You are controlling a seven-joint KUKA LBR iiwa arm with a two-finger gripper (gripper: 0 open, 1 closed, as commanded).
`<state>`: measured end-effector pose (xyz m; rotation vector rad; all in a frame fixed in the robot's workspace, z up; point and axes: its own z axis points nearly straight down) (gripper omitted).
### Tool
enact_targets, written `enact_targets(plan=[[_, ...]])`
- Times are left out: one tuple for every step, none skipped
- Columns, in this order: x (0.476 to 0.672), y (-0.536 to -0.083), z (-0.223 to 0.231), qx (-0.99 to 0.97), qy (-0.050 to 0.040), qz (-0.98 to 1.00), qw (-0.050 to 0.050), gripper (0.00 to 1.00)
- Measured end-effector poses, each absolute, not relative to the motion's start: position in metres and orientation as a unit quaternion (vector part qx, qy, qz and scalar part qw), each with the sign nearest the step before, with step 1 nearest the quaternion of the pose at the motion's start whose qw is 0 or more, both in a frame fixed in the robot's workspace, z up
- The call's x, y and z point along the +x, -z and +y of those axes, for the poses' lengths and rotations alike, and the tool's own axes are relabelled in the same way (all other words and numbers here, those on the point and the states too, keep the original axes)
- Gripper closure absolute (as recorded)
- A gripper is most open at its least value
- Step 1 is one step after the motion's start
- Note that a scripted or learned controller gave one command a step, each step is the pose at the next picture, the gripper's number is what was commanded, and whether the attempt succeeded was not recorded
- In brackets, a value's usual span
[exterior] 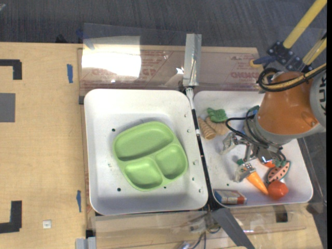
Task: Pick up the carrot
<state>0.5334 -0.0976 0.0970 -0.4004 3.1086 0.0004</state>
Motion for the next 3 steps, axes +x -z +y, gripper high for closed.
enact_targets(plan=[[0.493, -0.09, -0.133, -0.188, 0.0019, 0.982, 0.008, 0.0], [0.494, -0.091, -0.114, -0.197, 0.0034, 0.98, 0.008, 0.0], [0.496, -0.091, -0.102, -0.354, 0.0058, 0.935, 0.01, 0.0]])
